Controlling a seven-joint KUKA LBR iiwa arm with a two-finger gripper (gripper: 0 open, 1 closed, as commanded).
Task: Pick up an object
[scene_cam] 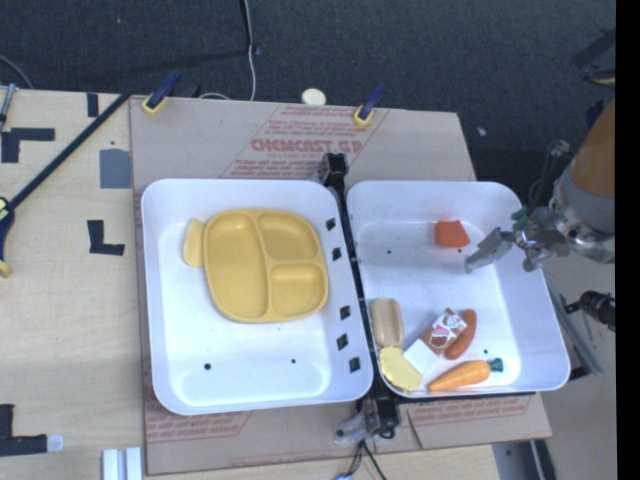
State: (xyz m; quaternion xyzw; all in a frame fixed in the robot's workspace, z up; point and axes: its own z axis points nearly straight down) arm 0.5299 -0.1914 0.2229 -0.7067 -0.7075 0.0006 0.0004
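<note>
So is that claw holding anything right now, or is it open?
Claw: holding nothing, above the right bin near the orange block. Open or shut cannot be told.

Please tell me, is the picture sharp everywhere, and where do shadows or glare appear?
Camera view: the yellow tray and orange block look fairly sharp; the gripper is slightly blurred; soft shadow lies along the right bin near its left wall; no strong glare.

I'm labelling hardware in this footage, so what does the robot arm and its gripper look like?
A grey arm with an orange band above the wrist enters from the right. Its metal two-finger gripper has slim grey fingers, with thin dark cables near the wrist.
</note>
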